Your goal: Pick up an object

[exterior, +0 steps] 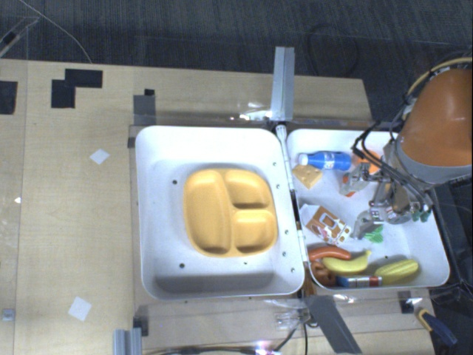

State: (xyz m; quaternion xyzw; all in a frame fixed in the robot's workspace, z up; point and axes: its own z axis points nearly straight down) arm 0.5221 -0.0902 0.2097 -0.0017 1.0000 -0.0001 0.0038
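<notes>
A wooden bench [66, 220] seen from above carries two shallow white bins side by side. The left bin [159, 220] holds a yellow divided tray [228, 211] lying flat near its middle, with bare white floor all round it, widest along the 6 o'clock and 9 o'clock sides. The right bin [436, 254] is smaller and more crowded. Near its 11 o'clock corner a blue and white bottle [325, 160] lies on its side, and just below it, close to the wall shared with the left bin, sits a tan wedge-shaped piece [307, 176]. Toward 8 o'clock lies a flat orange and white patterned packet [328, 227]. Along the 6 o'clock edge are packed a red-orange sausage-like piece [325, 254], a yellow banana [347, 262], a yellow-green oblong piece [397, 270] and a thin red and blue marker [360, 280], all touching or nearly touching one another and pressed near the rim. The grey arm with its orange band [442, 120] enters from 3 o'clock and hangs over the right bin's 2 o'clock corner. Its gripper [373, 217] points down over the bin's centre, beside a small green item [375, 236], with the metal fingers [365, 224] too small and cluttered to tell how far apart they stand or whether anything sits between them. The clearest open floor in this bin lies around the gripper, between the bottle and the bottom row.
</notes>
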